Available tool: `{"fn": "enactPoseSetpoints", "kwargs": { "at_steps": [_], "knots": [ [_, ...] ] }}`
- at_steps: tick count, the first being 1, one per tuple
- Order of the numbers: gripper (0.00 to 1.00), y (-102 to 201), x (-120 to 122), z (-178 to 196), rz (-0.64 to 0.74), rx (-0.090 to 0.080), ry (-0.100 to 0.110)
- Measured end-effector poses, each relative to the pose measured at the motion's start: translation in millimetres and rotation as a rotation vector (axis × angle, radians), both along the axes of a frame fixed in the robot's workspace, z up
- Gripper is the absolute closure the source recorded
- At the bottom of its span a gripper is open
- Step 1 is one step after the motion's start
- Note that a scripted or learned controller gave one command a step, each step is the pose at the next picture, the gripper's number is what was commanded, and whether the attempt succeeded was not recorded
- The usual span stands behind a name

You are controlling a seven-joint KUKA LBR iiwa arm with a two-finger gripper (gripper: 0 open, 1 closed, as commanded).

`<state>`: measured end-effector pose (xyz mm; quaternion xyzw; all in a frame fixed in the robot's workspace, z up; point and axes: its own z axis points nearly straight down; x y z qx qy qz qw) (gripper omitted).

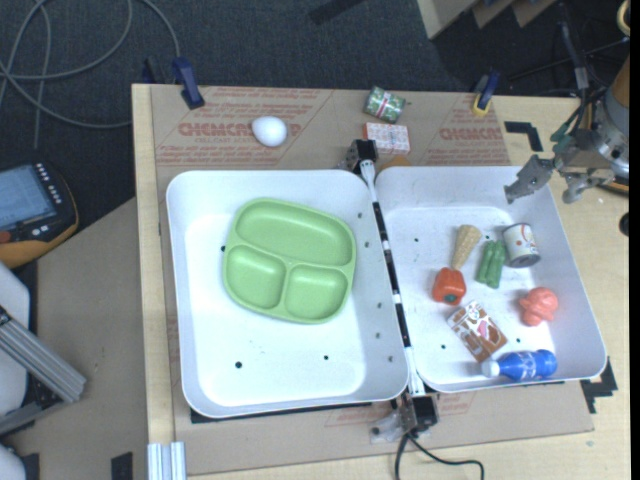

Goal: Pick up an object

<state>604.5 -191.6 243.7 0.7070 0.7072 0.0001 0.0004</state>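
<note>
- My pick is the small can (519,244), lying in the right bin (585,313) near its far right corner, just right of the green bottle (491,264).
- I'd come straight down over the can, square across its body, so I don't nudge the bottle.
- The gripper (560,183) hovers just beyond the can, over the bin's far right rim, fingers spread with nothing between them.
- The arm reaches in from beyond the can, wrist low.

arm (612,128) cut off at right edge, end effector (550,180) perhaps blurred
</note>
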Motion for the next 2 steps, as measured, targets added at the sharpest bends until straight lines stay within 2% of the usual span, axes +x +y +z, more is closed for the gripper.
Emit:
{"fn": "enactPoseSetpoints", "kwargs": {
  "at_steps": [1,2],
  "knots": [
    [0.00,43.4,-7.7,-159.2,0.001,0.001,0.001],
    [1.00,43.1,-7.1,-149.0,0.000,0.000,-0.001]
  ]
}}
